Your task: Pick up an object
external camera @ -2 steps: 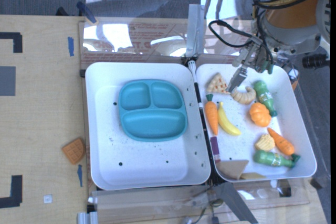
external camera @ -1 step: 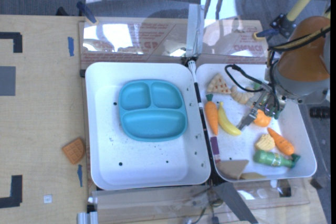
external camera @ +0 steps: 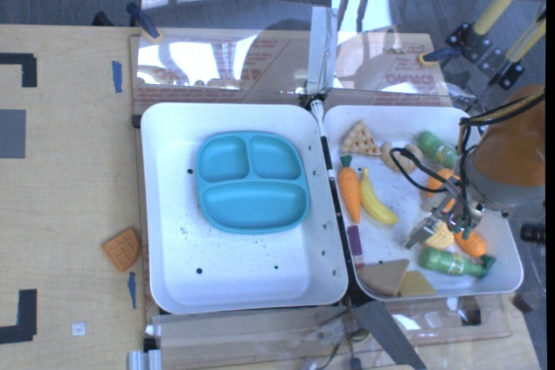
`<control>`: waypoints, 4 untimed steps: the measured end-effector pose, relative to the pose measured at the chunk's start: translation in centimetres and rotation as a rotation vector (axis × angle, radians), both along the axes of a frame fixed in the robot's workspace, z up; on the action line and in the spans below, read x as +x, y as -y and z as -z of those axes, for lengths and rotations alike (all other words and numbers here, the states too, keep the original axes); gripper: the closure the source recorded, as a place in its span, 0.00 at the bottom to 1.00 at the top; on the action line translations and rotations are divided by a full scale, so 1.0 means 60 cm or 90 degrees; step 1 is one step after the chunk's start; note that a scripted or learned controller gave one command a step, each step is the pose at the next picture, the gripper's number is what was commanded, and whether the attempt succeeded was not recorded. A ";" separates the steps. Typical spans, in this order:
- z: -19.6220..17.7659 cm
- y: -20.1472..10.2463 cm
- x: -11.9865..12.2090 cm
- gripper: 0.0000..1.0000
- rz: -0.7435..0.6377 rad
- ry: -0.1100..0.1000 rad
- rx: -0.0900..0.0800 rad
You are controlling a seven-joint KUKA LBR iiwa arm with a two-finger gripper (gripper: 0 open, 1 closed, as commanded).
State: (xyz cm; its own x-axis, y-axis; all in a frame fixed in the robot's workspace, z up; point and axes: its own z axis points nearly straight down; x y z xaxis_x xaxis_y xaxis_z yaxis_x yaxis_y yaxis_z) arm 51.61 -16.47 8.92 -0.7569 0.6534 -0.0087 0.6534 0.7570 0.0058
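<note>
Where the pale wooden bench (external camera: 61, 186) bears two white bins (external camera: 173, 273), grey carpet behind, end effector (external camera: 442, 225) grip unclear.

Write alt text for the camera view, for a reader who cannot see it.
A grey robot arm's gripper hangs low over toy food in the right white bin, near a carrot, banana and green bottle. The left bin holds a blue divided plate.
</note>
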 end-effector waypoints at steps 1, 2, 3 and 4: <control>0.001 0.009 0.108 0.00 -0.020 0.001 -0.001; 0.000 -0.015 -0.056 0.00 -0.082 0.000 -0.002; 0.000 -0.031 0.106 0.00 -0.175 0.002 -0.003; 0.001 -0.127 0.193 0.00 -0.230 0.001 -0.001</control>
State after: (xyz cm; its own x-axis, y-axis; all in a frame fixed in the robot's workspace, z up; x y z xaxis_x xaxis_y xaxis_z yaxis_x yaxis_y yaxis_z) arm 63.21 -8.83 8.87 -0.9390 0.3438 -0.0104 0.3438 0.9390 0.0051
